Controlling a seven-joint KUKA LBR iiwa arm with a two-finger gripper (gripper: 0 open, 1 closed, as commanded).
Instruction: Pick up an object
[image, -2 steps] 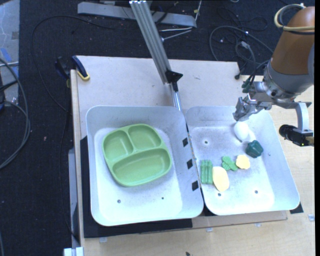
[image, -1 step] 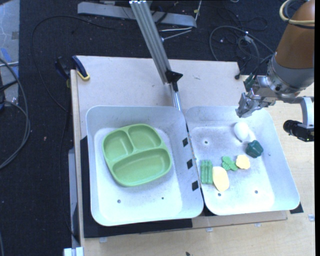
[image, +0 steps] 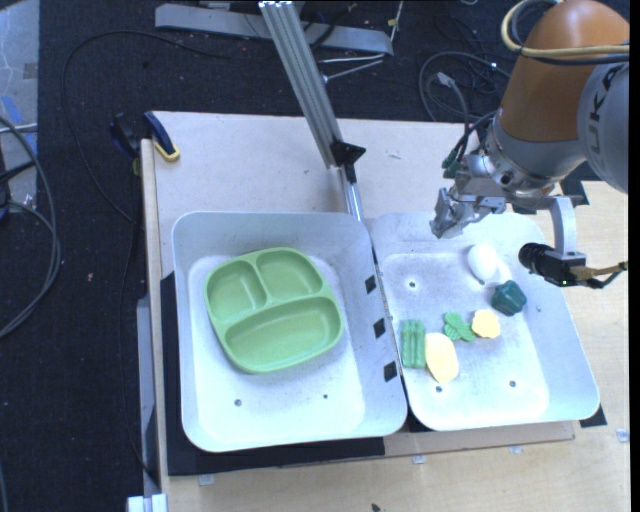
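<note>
Looking down, we see the bench (image: 250, 150) carrying two white bins: the left bin (image: 200, 400) holds a green divided plate (image: 273, 308); the right bin (image: 530, 385) holds small toys: a yellow piece (image: 441, 357), a white egg (image: 484, 262), a dark green block (image: 509, 297). The claw (image: 447, 222) hovers at the right bin's upper edge, holding nothing; we cannot tell its opening.

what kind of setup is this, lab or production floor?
Most likely a robotics lab test bench. A grey and orange arm hangs over two white bins holding a green divided plate and small toy-like items, with loose cables across the dark floor.
</note>
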